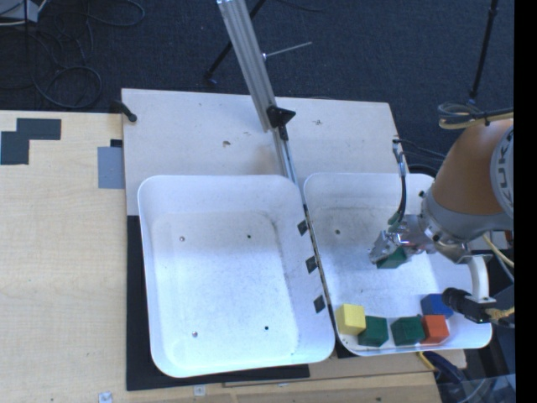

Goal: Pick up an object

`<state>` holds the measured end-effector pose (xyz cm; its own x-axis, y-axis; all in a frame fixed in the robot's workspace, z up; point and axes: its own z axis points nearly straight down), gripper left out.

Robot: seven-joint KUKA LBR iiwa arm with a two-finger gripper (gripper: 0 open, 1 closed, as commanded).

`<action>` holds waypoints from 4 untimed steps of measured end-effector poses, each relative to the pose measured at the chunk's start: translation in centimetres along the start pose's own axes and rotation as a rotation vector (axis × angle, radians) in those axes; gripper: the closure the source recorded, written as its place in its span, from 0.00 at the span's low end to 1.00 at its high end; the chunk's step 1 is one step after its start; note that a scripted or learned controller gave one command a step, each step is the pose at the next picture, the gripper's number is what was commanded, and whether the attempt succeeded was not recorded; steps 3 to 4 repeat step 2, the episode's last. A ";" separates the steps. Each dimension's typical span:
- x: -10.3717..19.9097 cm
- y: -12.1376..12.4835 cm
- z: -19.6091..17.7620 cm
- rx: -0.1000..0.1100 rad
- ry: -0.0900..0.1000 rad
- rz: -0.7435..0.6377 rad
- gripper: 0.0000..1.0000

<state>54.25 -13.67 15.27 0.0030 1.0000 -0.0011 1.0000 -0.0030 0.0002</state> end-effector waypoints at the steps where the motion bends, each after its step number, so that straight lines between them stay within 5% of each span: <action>1: 8.6 -2.6 -3.9 0.002 0.006 -0.010 1.00; 2: 16.5 -1.4 -3.7 0.004 0.005 -0.010 1.00; 4: 16.5 -1.4 -3.7 0.004 0.005 -0.010 1.00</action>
